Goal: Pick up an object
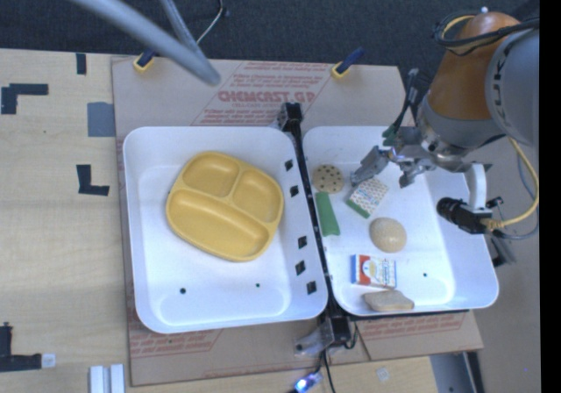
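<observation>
While the gripper (pixel 388 168) hovers spread wide over the right bin (pixel 456 282), nothing held, patterned packet (pixel 368 196) just below, yellow tray (pixel 226 204) left.

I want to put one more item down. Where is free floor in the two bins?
Left bin: bare floor in front of and beside the yellow plate. Right bin: a bare patch right of the round beige object. It is crowded around the cookie, green strip, and gripper.

Lighting: bright, even, overhead. White bins (pixel 140 233) near overexposed, mild glare. Shadows: soft, short, beneath yellow tray (pixel 226 204). Focus: grey bars (pixel 114 5) at top left blurred; worktop (pixel 53 207) sharp. Colour slightly washed.
</observation>
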You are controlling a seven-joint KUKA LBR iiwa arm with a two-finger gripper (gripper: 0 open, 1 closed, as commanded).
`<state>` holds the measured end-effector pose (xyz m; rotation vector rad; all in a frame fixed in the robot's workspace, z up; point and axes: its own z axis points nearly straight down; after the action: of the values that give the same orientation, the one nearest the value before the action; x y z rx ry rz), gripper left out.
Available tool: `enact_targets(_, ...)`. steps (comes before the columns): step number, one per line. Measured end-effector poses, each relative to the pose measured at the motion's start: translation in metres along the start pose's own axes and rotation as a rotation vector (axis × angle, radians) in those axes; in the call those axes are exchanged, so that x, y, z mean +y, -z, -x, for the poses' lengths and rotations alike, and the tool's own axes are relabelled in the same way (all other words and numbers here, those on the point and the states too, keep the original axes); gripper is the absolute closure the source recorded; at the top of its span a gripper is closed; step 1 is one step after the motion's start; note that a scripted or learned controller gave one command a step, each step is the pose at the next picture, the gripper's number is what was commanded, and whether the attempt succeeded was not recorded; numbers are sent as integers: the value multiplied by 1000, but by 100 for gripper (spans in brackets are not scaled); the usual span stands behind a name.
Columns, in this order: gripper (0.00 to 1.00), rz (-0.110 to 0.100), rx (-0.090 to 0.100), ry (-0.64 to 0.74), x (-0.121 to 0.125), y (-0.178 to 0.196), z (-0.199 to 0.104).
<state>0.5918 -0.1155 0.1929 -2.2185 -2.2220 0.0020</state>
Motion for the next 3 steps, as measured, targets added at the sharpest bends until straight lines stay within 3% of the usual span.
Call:
enact_targets(1,0,-5,-1,-1,6,-61,0)
enact_targets(2,0,8,-8,-1,8,-106,3)
enact_targets(3,100,17,-6,1,11,-91,1)
